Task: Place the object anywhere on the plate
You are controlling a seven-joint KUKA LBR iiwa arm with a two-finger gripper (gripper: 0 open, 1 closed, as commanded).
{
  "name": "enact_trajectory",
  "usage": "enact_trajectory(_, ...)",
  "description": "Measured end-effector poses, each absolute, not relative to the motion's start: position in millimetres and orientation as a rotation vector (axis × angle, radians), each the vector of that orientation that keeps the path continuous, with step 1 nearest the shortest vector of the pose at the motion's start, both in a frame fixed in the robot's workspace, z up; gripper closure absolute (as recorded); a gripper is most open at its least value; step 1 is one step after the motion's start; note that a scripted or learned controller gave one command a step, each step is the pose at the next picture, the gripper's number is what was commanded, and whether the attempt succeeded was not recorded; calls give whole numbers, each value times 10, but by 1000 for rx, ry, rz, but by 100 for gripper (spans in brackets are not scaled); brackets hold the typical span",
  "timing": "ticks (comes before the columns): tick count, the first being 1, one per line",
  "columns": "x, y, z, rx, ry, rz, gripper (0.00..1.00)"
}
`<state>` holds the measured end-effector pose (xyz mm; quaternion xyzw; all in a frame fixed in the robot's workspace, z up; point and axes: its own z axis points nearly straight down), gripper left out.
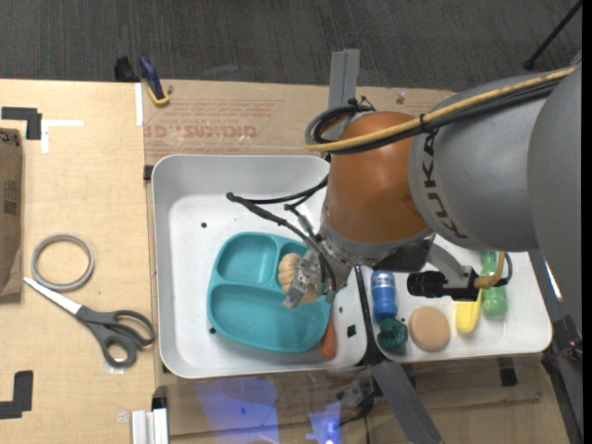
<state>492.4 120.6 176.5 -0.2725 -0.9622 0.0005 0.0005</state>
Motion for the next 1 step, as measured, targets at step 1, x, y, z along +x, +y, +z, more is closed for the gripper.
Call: enact_trajectory(1, 4926, 1202, 1766, -858, -3021, 2, 0)
